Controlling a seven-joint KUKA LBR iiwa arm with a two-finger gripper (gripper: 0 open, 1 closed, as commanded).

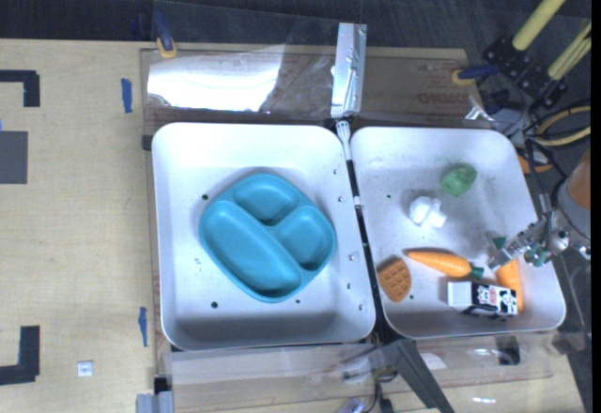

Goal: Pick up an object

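Over at the right bin's (451, 144) far right rim, the gripper (535, 247) hangs low beside a small orange piece (509, 272), though I cannot tell how it is set or whether it has anything. That piece, just beside a long orange carrot (439, 262) and a black-and-white carton (484, 296), seems the likeliest pick, being nearest. Leftward, a blue divided plate (268, 235) sits alone in the left bin (178, 214), out of the way.
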